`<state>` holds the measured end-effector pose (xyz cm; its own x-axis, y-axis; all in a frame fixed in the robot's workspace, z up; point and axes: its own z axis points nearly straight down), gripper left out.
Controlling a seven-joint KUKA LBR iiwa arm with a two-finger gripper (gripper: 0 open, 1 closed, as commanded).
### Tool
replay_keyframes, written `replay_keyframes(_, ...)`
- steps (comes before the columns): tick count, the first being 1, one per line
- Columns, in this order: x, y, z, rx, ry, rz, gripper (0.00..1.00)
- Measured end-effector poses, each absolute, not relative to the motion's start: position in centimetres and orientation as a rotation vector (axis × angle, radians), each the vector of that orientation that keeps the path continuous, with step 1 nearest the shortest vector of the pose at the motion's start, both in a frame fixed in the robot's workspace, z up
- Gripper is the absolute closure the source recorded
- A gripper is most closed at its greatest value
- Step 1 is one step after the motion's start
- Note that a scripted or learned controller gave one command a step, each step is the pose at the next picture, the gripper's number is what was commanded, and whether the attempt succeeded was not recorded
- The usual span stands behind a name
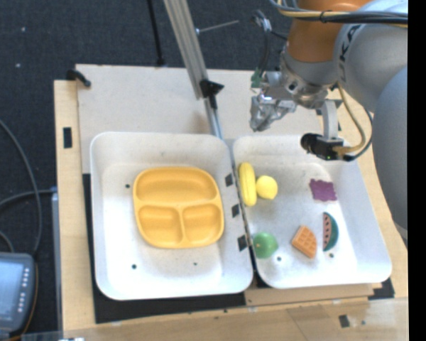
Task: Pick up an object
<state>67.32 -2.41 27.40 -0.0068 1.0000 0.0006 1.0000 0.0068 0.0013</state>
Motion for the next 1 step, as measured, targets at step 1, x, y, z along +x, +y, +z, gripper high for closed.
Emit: replay_keyframes(1,66.85,2.63,25.62,2.216,2.229,-0.001,1.0)
